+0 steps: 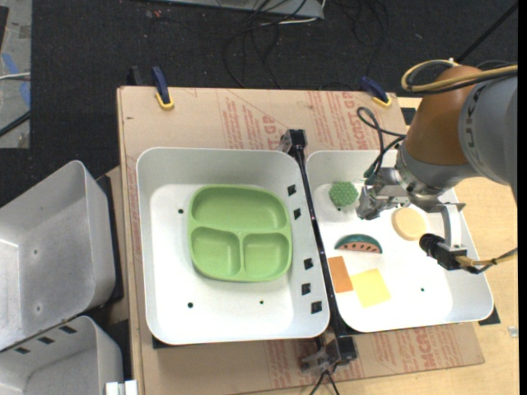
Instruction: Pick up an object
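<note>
The gripper (pixel 368 206) hung low in the right bin (pixel 461 303) beside a green ball (pixel 342 193) near its back edge. A watermelon slice (pixel 359 244) lay crosswise mid-bin. The left bin (pixel 160 245) held a green tray (pixel 240 233).

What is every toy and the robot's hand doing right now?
Green plate: lying flat in the left bin, nothing on it.
Green ball: resting in the right bin, beside the hand.
Watermelon slice: lying flat.
Orange block: lying flat, touching the yellow block.
Yellow block: lying flat.
Cream disc: lying flat.
Hand: low over the right bin.
</note>
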